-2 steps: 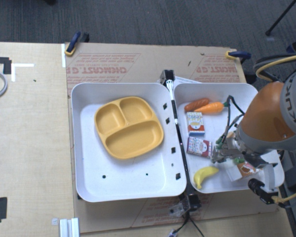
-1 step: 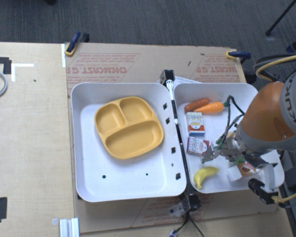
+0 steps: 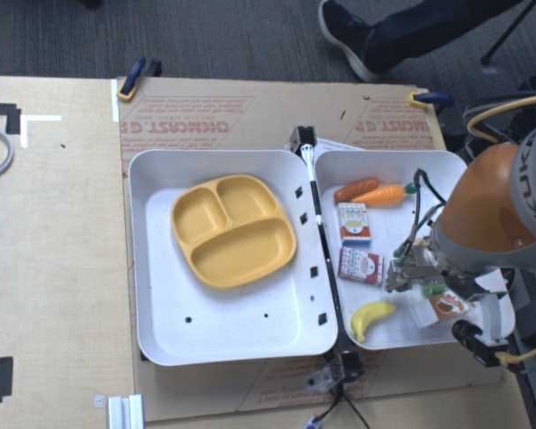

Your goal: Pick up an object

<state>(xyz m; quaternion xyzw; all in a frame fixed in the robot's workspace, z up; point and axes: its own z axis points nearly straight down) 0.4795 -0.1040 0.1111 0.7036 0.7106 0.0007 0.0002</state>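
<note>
In the left bin [image 3: 152,266] lies a yellow divided plate [image 3: 234,229]. The right bin [image 3: 375,161] holds a toy carrot [image 3: 378,195] at the far side, two small cartons [image 3: 355,222] in a row and, at the near edge, a yellow banana [image 3: 370,317]. The banana lies just left of and nearer than the gripper [image 3: 409,273] — its long axis slanting near-left to far-right. How wide the gripper stands I cannot tell.

A yellow divided plate [image 3: 235,231] sits in a white bin [image 3: 152,266]; an orange carrot [image 3: 383,196] and a yellow banana [image 3: 370,318] lie at right.
</note>
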